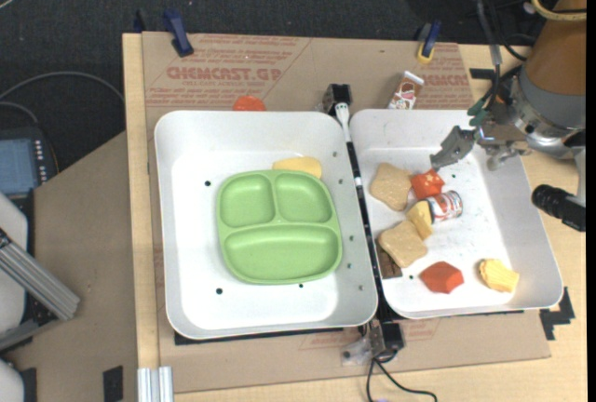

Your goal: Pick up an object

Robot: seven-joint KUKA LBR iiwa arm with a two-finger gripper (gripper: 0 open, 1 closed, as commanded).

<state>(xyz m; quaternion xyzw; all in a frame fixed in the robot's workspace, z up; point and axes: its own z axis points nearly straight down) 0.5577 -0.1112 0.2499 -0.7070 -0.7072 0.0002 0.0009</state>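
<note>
Gripper (445,155) sits at your right bin's (526,214) twelve o'clock, just above a red object (427,184); whether it is clenched or released, you cannot tell. Nothing visibly sits between its tips. Toast slices (391,186) lie at nine o'clock of the red object. Green divided plate (277,226) fills your left bin (177,205).

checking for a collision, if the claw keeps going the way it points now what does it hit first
Most likely the small red object: the claw points down and left in the right bin, and that piece lies just past its tip. Height above it is unclear from this single slanted view, so it might pass over and reach the bread slice.
</note>
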